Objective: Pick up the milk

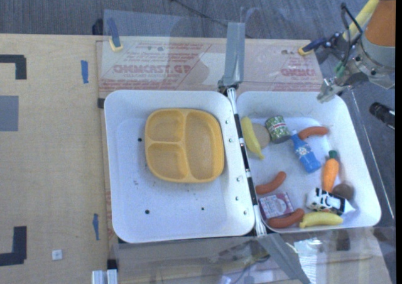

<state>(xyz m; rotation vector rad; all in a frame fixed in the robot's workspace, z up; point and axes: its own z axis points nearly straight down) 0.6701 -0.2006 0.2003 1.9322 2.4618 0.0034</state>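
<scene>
My gripper (331, 90) hung over back right corner of right bin (367, 169), above rim, nothing between fingers; couldn't tell how far open. Milk (326, 202), black-and-white cow-pattern carton, lay in front right corner, touching banana (321, 219), just beside brown item (343, 190), below carrot (330, 173). Blue bottle (305, 154) mid-bin. Yellow divided plate (184, 145) sat in left bin (125, 213).

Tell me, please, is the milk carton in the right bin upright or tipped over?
Tipped: the milk carton lies on its side beside a banana, cow-pattern face up.
</scene>
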